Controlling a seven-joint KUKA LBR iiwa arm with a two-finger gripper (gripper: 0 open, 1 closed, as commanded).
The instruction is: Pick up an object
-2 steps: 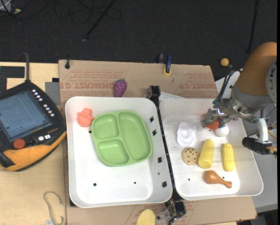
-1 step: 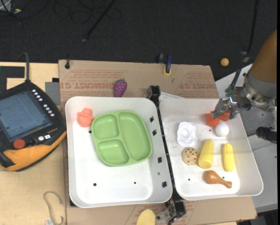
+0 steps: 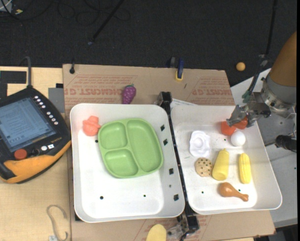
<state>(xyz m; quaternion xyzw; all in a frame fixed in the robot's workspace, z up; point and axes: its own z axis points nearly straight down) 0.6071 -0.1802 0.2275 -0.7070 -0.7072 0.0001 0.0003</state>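
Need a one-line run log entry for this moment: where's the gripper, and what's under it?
gripper: over right bin far edge | at red-orange object beside white egg | grasp: unconfirmed | green tray: left bin

I see two white bins (image 3: 85, 185), a light green divided plate (image 3: 130, 147), a salmon-pink toy (image 3: 91, 126), a red-orange piece (image 3: 228, 128) beside a white ball (image 3: 238, 139), yellow corn (image 3: 245, 167), a yellow bottle (image 3: 221, 164), a speckled tan cookie (image 3: 203, 167), a brown drumstick (image 3: 232, 191), purple grapes (image 3: 128, 94) on brown cardboard (image 3: 150, 84)

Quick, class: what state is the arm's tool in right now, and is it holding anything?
Tool: low over the red object by the white egg in the right bin; open or shut cannot be told, no hold visible.
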